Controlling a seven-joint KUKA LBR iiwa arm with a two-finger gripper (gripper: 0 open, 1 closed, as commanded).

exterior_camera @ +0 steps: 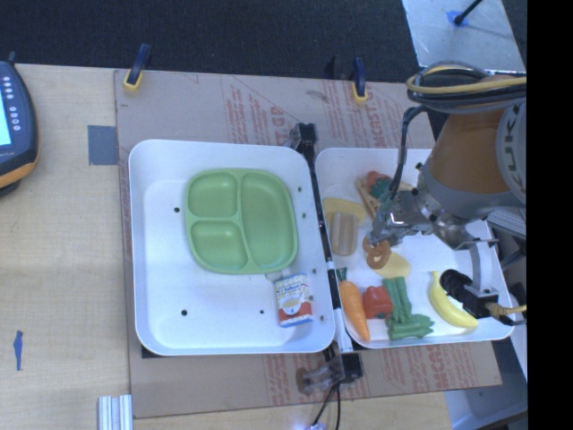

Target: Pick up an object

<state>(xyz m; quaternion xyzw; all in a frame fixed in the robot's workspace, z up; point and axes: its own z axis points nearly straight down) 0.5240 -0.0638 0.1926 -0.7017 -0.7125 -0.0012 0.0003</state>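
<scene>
Even, bright overhead lighting; the two shallow white plastic bins are slightly overexposed, shadows are soft and short, and overall focus is mildly soft at low resolution.

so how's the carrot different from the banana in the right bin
The carrot is orange and lies near the bin's left wall; the banana is yellow and lies toward the right side. The carrot is straight and tapered, the banana curved. Both lie flat in the right bin, near its front edge.
</scene>
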